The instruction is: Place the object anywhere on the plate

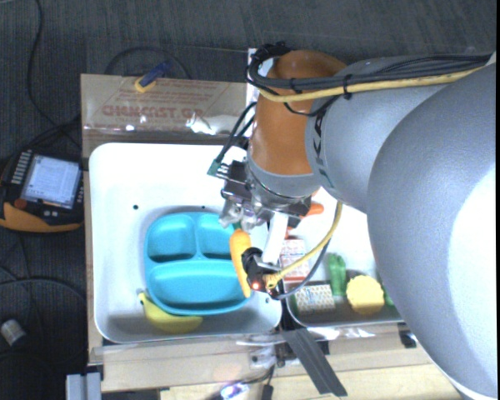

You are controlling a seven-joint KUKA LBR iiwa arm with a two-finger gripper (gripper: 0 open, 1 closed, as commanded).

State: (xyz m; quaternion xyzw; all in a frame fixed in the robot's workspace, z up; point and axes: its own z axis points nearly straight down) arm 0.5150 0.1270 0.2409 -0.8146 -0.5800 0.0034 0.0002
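A blue divided plate [192, 261] lies in the left white bin [117, 223]. My gripper [242, 222] hangs over the plate's right rim, below the orange wrist band. An orange, elongated object [240, 252] runs from right under the gripper tip down along the plate's right edge. Its upper end meets the gripper, and the wrist hides how they join. Its lower end is near the wall between the two bins.
A yellow banana-like item [168, 317] pokes out from under the plate's lower left. The right bin holds a yellow lemon-like item [365, 292], a green item [337, 269] and a small printed box [293, 252]. The arm covers most of the right bin.
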